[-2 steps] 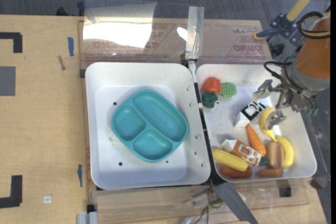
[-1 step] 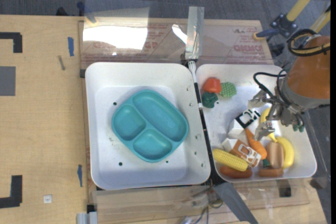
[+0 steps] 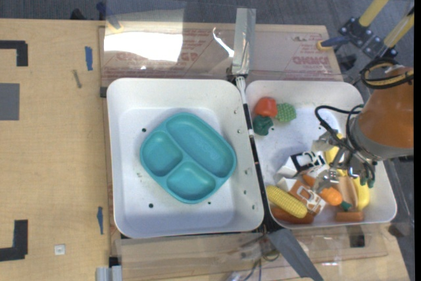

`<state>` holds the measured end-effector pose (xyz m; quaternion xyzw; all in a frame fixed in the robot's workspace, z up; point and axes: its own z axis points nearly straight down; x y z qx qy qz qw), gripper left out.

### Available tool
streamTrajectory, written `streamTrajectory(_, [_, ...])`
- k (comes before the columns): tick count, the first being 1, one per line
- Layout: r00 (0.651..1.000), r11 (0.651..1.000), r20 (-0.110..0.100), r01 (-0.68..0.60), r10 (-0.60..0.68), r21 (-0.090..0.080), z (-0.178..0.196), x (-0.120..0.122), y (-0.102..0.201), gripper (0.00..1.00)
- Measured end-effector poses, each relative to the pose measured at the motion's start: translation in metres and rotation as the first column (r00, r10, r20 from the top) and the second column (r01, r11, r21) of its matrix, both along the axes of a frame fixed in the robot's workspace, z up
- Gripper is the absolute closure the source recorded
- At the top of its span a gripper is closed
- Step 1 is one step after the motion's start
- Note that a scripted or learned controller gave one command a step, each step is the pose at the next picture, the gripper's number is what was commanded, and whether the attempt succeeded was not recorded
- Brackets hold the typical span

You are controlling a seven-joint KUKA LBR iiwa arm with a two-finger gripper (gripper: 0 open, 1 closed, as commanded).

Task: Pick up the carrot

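Reaching in from the right, the grey arm with its orange band (image 3: pixel 389 120) hangs low over the right bin (image 3: pixel 289 92), its wrist bent down into the near right corner where the toys are heaped. The tool (image 3: pixel 335 174) sits right in that pile, metal parts and black cable tangled against the clutter, and from here I cannot tell whether it stands wide or narrow, or whether anything is caught in it.

The carrot (image 3: pixel 339 202) lies just beneath the tool at the near side of the bin, a short orange piece touching the other toys; its ends are too buried to say which way it points, though its length seems to run roughly along the bin's near wall. A corn cob (image 3: pixel 287 201) lies just to its left, slanting toward the near edge, and a banana (image 3: pixel 361 191) crowds it on the right. Farther back, well apart from the heap, rest a red tomato (image 3: pixel 266 106) and a green toy (image 3: pixel 285 112).

The left bin (image 3: pixel 125 141) holds a teal divided plate (image 3: pixel 187 156). Both bins rest on the wooden worktop (image 3: pixel 46 141).
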<state>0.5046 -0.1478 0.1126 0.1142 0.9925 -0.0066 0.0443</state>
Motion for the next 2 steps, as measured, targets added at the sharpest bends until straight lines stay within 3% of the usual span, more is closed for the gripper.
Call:
streamTrajectory(1, [1.0,1.0,-0.002,-0.019,0.019,-0.003,-0.0001,-0.0005,0.0,0.0])
streamTrajectory(2, [0.993,0.993,-0.006,-0.12,0.12,-0.016,-0.0009,-0.0016,0.0047,0.0])
